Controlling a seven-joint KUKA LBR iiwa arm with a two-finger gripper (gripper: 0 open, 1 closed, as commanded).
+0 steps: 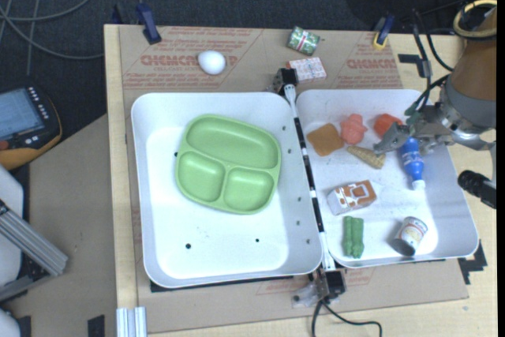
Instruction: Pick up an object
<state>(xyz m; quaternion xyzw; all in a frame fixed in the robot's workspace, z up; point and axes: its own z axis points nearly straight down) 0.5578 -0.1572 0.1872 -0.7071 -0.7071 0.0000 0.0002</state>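
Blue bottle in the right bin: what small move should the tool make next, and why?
Probably a short straight descent. The tool sits at the upper end of the blue bottle, which lies flat on the right bin floor with bare floor along both sides. The red piece lies close by, so avoid drifting toward it. Whether anything is gripped is unclear.

Cardboard-topped bench (237,63) carries two white bins (158,170) — plus egg (211,61), can (304,40).

Claw (406,140) above blue bottle (412,162), right bin (461,205).
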